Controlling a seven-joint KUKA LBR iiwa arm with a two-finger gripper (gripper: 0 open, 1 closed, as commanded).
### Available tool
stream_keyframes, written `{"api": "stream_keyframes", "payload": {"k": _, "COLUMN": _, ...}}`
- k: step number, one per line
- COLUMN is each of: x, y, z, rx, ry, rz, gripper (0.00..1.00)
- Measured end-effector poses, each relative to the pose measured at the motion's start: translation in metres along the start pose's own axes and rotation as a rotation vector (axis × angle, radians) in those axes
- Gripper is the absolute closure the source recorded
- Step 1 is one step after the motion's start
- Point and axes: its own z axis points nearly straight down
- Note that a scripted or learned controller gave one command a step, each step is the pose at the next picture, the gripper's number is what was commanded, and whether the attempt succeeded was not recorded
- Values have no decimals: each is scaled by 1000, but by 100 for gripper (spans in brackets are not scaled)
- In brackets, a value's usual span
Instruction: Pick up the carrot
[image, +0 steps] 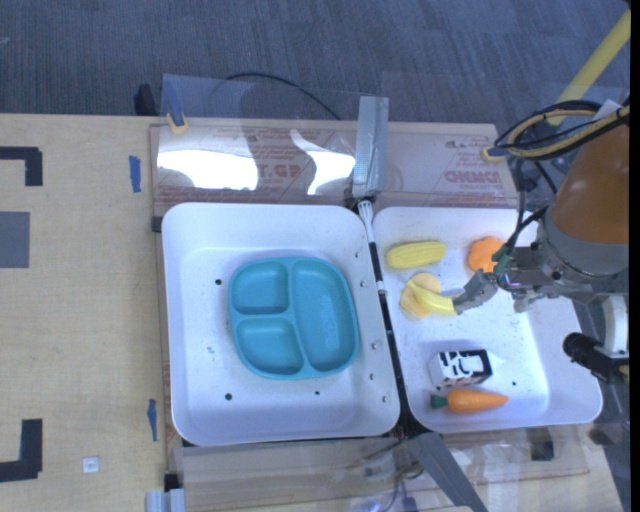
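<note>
Carrot (474, 401): seen lying flat on its side near the front edge of the right bin (570, 390), green end toward the divider, tip toward the right wall; it is untouched, so the pick is judged not yet begun.
Gripper (470, 296): seen low over the middle of the right bin, reaching in from the right; the fingers are too small and dark to read, so the opening cannot be told. Nothing is seen held.
Neighbours: a black-and-white block (461, 366) is set just behind the carrot, nearly touching, which is judged to crowd an approach from the back. A yellow banana (425, 297) lies beside the gripper tip, corn (414, 254) and an orange piece (485, 253) toward the back edge.
Left bin (190, 330): a blue divided plate (294, 315) is carried at its centre.
</note>
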Motion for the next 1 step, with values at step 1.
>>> {"api": "stream_keyframes", "payload": {"k": 1, "x": -45, "y": 57, "z": -38, "rx": -7, "ry": -3, "rz": 71, "gripper": 0}}
